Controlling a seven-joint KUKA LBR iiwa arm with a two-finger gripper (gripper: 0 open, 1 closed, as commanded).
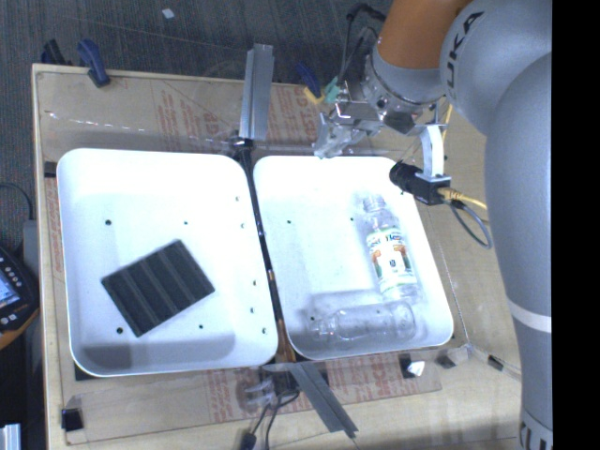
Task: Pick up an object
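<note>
A dark ribbed rectangular pad (157, 286) lies flat in the left bin (84, 172). In the right bin (300, 195) a small clear bottle with an orange and white label (387, 247) lies along the right side, cap toward the back. A second clear plastic bottle (364, 323) lies on its side along the front wall. My gripper (335, 139) hangs over the back edge of the right bin, above and apart from both bottles, with nothing visible in it.
A grey metal bar (255, 90) stands upright at the back between the bins. Blue clamps (92, 61) sit on the bench's back edge. The arm's large grey body (511, 157) fills the right side, with a black cable connector (417, 182) near the bin's back right corner.
</note>
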